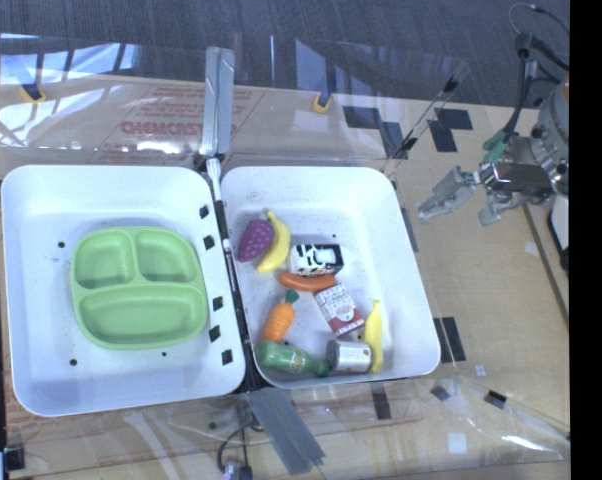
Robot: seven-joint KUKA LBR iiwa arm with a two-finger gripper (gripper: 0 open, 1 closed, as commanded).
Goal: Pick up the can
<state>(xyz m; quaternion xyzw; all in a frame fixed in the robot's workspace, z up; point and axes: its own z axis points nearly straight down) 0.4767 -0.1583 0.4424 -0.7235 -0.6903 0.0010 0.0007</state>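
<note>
My 2 metal fingers (pixel 466 200) are spread wide over the wooden bench, holding nothing, far from the round shiny can (pixel 351 356) in the smooth white bin (pixel 406 258).

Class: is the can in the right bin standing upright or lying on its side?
On its side: the can shows its round end facing left, beside the green bottle.

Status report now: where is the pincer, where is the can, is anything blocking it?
Pincer open, outside right bin, holding nothing. Can on its side at near wall. Green bottle and banana crowd it.
</note>
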